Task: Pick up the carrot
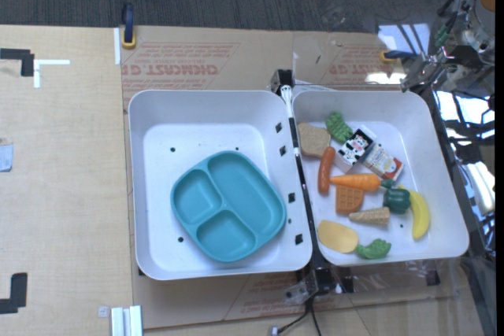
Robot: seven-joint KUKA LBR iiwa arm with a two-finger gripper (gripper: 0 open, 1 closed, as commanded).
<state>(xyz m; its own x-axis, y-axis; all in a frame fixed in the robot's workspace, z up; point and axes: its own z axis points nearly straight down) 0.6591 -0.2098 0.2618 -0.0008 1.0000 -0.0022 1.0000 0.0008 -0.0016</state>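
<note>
Orange among crowded toy food, the carrot [358, 182] lies across the middle of the right bin [441, 139], leafy end to the right, touching a waffle piece [348, 200] on its near side and a hot dog [324, 170] at its left tip. Just beyond it sits a small milk carton [356, 147]. Farther off, past the bin's far right corner, the gripper [429, 73] hovers; I cannot tell how it is set. Judging by this, the approach has not begun; next it should travel nearer and leftward, then descend over the carrot's middle.
</note>
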